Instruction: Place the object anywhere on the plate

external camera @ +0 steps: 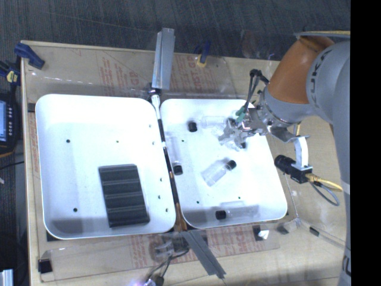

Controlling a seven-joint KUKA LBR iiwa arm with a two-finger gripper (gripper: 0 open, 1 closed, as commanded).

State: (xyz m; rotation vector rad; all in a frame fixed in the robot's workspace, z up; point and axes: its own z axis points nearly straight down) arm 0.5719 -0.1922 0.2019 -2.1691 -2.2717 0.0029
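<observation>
A dark ribbed rectangular plate (pixel 123 194) lies in the lower middle of the left bin (pixel 59 118). Several clear plastic bottles with black caps lie in the right bin (pixel 268 189): one (pixel 217 170) near its middle, one (pixel 235 210) by the front wall, one (pixel 202 124) at the back, and one (pixel 172 157) along the left wall. My gripper (pixel 235 133) hangs low over the upper right part of the right bin, just right of the back bottle and above the middle one.
The grey arm with its orange band (pixel 297 76) reaches in from the right over the right bin's far corner. A metal bar (pixel 162 58) stands behind the divider between the bins. Clamps and cables lie on the bench around the bins.
</observation>
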